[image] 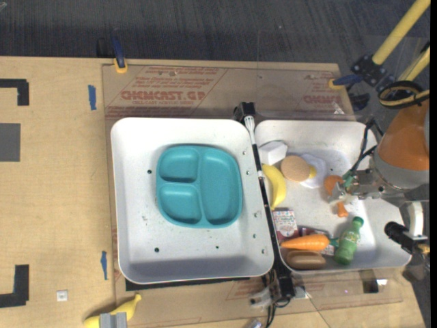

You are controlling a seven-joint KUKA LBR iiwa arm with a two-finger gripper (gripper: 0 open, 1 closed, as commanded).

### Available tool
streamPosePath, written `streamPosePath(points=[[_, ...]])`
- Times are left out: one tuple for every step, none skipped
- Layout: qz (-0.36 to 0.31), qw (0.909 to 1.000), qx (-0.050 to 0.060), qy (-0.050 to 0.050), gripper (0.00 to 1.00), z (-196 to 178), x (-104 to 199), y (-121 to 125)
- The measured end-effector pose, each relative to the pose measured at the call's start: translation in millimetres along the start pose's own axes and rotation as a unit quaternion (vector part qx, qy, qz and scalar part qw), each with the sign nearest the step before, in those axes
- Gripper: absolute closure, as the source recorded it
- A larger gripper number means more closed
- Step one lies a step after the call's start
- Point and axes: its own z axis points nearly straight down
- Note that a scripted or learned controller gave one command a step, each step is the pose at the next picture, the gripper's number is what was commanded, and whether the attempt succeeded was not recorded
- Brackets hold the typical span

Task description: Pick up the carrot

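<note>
1. At the bottom edge of the frame, lower left, a yellow clamp (113, 314) lies on the cardboard-covered surface (54, 203), and a bundle of cables (270, 299) hangs below the gap between the two bins
2. The carrot (305, 242) lies on its side near the lower edge of the right bin (307, 132), its tip pointing left and its thick end touching a green bottle (347, 240) that lies tilted just to its right
3. A brown bun-like item (305, 259) sits just below the carrot, against the bin's lower wall; a small red and white packet (284, 220) sits just above the carrot's tip
4. The left bin (130, 183) carries a teal divided plate (200, 186) in its middle, with three compartments
5. In the middle of the right bin a banana (276, 184) lies along the left wall, with a tan round item (296, 169) beside it resting on something yellow, and a white block (273, 149) above them
6. The gripper (341, 186) hangs at the right of the right bin, well apart from the carrot and above it in the frame; small orange pieces (332, 184) show beside it, and whether the fingers are wide or narrow I cannot tell
7. The arm (406, 149), grey with its orange band, enters from the right edge
8. At the upper edge of the cardboard sit a blue and yellow clamp (120, 55) at the left and another (341, 80) at the right; a yellow pole (404, 22) slants in the upper right corner
</note>
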Motion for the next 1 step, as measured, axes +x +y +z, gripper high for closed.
streamPosePath(points=[[0.0, 1.0, 0.001, 0.0, 0.0, 0.7, 0.3, -0.4]])
